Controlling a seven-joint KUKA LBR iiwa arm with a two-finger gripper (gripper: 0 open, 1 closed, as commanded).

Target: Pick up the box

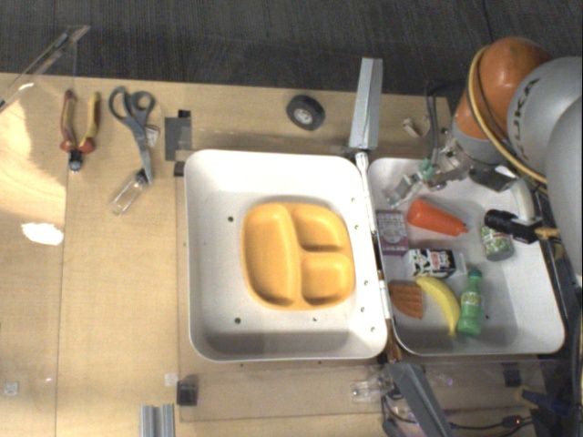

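Box (430, 262), black and white, lying in the right bin (537, 321), just above the banana (441, 300), below the carrot (435, 218), well apart from the gripper (428, 173) near the bin's top edge. Finger state: cannot tell. Box print too small to read.

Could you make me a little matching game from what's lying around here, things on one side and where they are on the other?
Things:
1. yellow tray
2. banana
3. scissors
4. roll of tape

Places:
A. on the bench, left of both bins
B. in the left bin
C. on the bench, just behind the left bin
D. in the right bin, beside a green bottle

Pairs: 1-B, 2-D, 3-A, 4-C
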